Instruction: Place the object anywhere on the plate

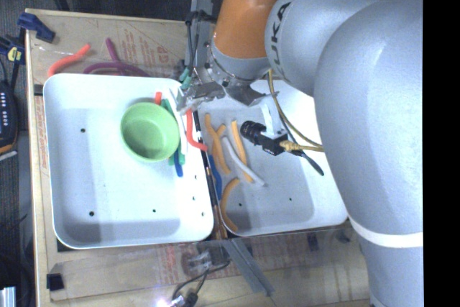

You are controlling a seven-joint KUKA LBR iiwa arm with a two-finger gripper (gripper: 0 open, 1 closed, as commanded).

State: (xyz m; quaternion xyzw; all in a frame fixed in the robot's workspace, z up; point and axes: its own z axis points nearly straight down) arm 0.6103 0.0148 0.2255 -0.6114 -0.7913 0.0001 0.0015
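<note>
A green round plate lies in the left white bin, toward its right side. My gripper hangs just past the plate's upper right rim, above the divide between the two bins. Under and beside it several thin sticks crowd the plate's right edge. Among them are a red stick, a green stick and a blue stick that pokes out below the plate. Whether any of them is gripped I cannot tell. The arm's wrist hides the area behind the gripper.
The right bin holds several orange sticks and a white one. A black cable plug hangs from the arm over it. Pink tubing and an orange piece lie on the bench behind the left bin.
</note>
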